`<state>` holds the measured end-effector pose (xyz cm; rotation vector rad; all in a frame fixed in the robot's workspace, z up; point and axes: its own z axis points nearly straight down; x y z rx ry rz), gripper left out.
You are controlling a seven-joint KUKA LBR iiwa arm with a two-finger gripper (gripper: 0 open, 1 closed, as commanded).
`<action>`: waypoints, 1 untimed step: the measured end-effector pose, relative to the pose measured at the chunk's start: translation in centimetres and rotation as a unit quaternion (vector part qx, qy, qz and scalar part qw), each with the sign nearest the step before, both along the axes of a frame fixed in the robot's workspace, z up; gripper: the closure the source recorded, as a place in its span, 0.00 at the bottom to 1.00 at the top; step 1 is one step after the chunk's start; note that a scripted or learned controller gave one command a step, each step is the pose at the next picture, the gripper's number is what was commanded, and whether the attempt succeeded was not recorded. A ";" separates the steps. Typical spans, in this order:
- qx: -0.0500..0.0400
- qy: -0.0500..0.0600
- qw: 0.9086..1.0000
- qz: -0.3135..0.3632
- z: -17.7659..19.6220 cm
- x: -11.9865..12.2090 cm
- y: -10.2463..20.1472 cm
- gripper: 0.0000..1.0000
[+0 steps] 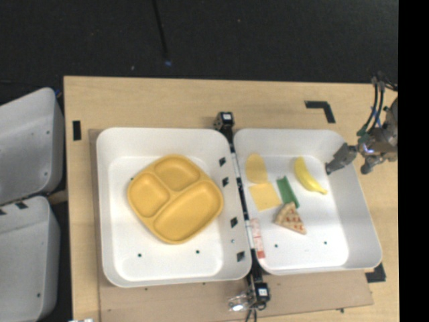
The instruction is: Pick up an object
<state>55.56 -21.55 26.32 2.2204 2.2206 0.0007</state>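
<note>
Right bin (348,247), banana (309,177) lying diagonally

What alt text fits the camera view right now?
The gripper hovers at the right bin's right edge, near a banana. That bin also holds a yellow slice, green stick and wedge; the left bin holds a yellow divided plate.

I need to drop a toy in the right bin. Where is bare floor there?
Right bin: bare along the near wall, below the pizza slice, and right of the banana. Crowded by the divider: yellow pieces and green stick. The claw hangs at the right rim.
</note>
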 end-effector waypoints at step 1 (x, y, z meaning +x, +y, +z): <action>0.000 0.003 1.000 0.000 -6.0 -0.4 -0.8 0.00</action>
